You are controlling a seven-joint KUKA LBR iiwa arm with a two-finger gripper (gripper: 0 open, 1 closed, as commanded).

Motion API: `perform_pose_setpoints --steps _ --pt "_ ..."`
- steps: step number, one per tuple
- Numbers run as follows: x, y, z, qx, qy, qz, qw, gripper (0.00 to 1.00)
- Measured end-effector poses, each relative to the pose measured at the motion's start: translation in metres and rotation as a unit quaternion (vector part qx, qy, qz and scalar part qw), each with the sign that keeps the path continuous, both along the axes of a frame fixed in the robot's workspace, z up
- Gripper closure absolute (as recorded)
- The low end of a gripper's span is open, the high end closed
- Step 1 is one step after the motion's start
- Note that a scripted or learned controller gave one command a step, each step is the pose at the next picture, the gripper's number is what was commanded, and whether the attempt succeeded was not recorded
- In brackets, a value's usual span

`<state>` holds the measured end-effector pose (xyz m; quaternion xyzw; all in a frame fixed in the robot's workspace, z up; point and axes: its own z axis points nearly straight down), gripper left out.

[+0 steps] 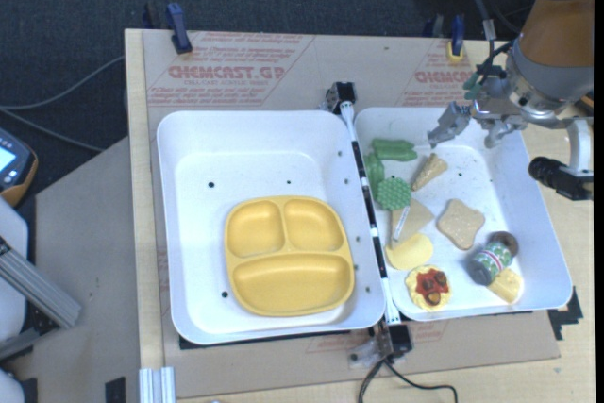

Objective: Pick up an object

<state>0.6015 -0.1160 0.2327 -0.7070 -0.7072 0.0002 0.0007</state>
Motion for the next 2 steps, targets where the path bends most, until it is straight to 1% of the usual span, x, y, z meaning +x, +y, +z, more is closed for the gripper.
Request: perform_pose_setpoints --steps 1,2 --pt "-0.011 0.016 -0.151 0.0014 0.007 0.0 1.0 0.0" --pt "-0.007 0.014 -0.131 -0.0005 -0.002 -0.001 1.0 1.0"
